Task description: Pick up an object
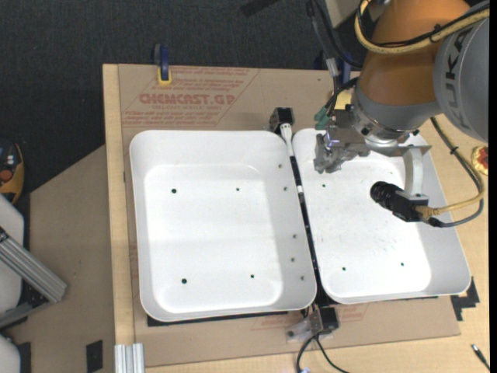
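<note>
My gripper [328,162] hangs below the orange-banded wrist [404,45], low over the far left part of the right white bin [388,282]. It is close to the wall that this bin shares with the left white bin [210,231]. The gripper's tip points down at the bin floor, and the wrist body hides what is directly beneath it.
A black cylinder [394,200] with a yellow cable [458,205], mounted on the arm, juts over the right bin's middle. Black clamps [281,120] hold the bins at the far seam and at the near seam [322,318]. The bins rest on a brown board [194,92].
</note>
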